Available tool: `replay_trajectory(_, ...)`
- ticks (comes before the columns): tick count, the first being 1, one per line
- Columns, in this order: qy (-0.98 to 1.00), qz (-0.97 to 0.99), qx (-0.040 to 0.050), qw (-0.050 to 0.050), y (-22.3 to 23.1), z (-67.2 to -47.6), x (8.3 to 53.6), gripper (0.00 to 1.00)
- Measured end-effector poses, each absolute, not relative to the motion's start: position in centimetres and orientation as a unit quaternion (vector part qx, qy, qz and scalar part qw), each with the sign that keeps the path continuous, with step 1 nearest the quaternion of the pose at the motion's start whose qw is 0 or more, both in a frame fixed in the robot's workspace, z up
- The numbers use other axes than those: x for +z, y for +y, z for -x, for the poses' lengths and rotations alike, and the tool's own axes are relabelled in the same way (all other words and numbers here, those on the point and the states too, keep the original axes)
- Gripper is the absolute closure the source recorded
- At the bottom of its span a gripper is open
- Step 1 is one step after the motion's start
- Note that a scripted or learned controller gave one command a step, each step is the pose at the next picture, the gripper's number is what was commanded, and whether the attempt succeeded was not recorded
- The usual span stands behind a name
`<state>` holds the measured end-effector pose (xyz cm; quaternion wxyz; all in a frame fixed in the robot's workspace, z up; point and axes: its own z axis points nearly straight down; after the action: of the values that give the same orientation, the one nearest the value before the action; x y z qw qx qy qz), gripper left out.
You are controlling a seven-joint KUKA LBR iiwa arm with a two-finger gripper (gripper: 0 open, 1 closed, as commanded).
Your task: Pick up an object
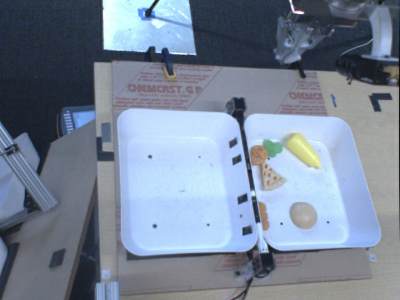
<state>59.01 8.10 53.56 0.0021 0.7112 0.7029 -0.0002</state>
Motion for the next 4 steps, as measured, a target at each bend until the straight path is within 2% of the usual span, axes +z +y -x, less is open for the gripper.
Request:
replay_trajectory(1, 0.711, -0.704, 0.0016, 0.0, 15.4, -59.9, 53.5, 1.0)
replay_trajectory(2, 0.711, -0.703, -0.0028, -0.003, 23.8, -57.8, 44.4, 1.0)
replay_trajectory(3, 0.709, -0.705, 0.0057, 0.002, 23.4, -57.7, 54.1, 1.0)
replay_trajectory(4, 0.705, -0.709, -0.0074, -0.004, 15.7, -55.3, 39.0, 1.0)
